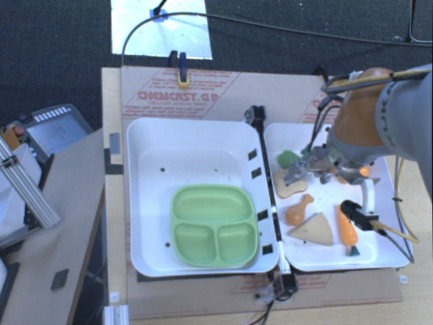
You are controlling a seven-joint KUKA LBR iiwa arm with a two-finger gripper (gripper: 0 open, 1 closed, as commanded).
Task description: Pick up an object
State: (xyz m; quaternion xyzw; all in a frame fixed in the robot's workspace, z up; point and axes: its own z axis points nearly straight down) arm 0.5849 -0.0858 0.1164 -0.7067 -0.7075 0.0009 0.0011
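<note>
2 shallow white bins are sitting side by side on the bench. The left bin is holding a pale green plastic tray with rounded corners and 3 compartments, lying flat toward the near side. The right bin is holding the toy food: a green piece near the far side, a flat tan slab just below it, an orange drumstick shape, a pale yellow wedge touching the drumstick's lower side, and an orange carrot with a green tip, lying lengthwise beside the wedge. The surfaces are looking smooth and matte. The grey arm is reaching in from the right, and its gripper is hanging low over the tan slab, beside the green piece. Whether its jaws are apart or together, I cannot tell.
</note>
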